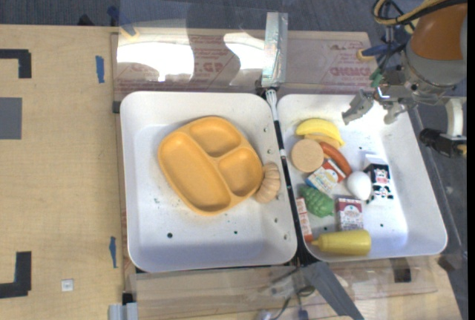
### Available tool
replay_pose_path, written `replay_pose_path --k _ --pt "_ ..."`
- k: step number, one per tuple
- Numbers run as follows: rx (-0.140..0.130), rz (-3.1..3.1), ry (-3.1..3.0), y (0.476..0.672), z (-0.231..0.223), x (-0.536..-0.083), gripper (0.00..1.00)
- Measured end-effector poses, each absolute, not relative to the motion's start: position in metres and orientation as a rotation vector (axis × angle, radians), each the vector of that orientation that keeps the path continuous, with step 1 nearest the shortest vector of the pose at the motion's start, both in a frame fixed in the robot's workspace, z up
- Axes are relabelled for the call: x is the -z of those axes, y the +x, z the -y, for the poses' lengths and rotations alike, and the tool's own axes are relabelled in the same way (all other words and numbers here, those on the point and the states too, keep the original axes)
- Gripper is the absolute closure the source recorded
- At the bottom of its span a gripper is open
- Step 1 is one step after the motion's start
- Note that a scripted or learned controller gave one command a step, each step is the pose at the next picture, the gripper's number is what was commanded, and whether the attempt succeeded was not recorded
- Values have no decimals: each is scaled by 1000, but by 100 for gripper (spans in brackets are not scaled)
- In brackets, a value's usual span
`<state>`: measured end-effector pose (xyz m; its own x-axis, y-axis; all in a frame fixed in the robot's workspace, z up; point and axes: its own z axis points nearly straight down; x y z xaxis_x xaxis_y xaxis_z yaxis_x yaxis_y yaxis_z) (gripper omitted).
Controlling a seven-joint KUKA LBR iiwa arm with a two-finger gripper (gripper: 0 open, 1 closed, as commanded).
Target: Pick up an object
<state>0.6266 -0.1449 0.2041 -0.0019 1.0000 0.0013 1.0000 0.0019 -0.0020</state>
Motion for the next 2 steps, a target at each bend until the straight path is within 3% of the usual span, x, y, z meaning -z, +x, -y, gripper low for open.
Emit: replay_pose_path --k 1,2 --pt "4 2343 -2097 616 108 -96 0" --pt "9 2192 -2256 638 100 -88 0"
